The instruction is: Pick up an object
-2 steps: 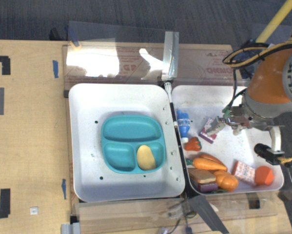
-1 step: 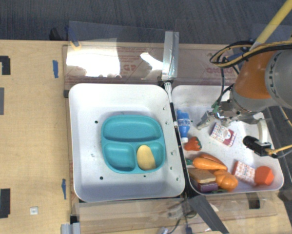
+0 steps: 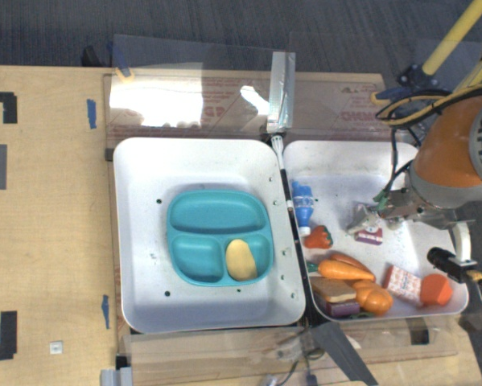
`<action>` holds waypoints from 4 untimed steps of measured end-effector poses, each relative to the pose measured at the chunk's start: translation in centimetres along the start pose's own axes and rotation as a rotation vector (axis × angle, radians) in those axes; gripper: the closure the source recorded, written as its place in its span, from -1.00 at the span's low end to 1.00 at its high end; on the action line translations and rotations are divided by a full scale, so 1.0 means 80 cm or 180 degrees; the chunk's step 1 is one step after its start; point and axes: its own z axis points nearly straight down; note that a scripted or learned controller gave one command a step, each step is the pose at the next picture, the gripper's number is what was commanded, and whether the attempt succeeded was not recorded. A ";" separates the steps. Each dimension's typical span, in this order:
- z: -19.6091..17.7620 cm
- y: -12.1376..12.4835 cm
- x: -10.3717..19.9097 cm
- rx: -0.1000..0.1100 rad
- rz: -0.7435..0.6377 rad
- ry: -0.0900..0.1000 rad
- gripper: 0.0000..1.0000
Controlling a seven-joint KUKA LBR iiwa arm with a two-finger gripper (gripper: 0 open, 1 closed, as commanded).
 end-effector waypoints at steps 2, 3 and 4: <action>0.000 0.041 0.004 -0.0010 0.0641 0.0005 -1.00; -0.014 0.042 0.003 -0.0017 0.0646 0.0002 1.00; -0.154 0.122 0.124 -0.0026 0.0558 0.0017 1.00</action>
